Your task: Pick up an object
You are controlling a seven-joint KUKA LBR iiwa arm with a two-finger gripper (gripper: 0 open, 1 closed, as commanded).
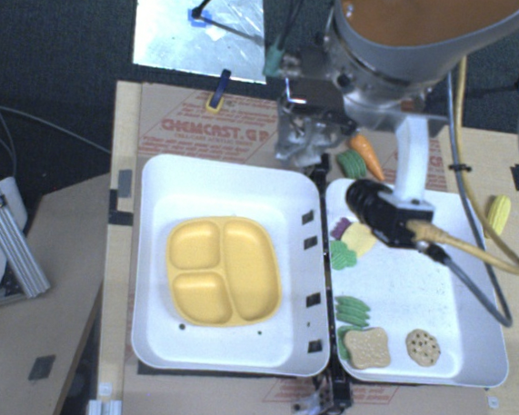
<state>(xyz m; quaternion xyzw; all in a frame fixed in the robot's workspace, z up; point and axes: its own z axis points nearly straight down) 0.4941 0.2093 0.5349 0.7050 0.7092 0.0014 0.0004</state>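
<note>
Camera view: the arm (413, 34) reaches in over the right bin (464, 359), the landmark here. The gripper (304, 138) hangs above that bin's upper-left corner, near the divider to the left bin (156, 238); its state I cannot tell, too cluttered. Candidates lie in the right bin: carrot (367, 151) at the top edge just beside the gripper, yellow piece (360, 236) and green piece (343, 255) along the left wall, beans (352, 308), toast (369, 348) and cookie (422, 346) at the bottom. The yellow tray (223, 270) sits in the left bin. Nothing looks lifted; the carrot seems the likeliest target.
</note>
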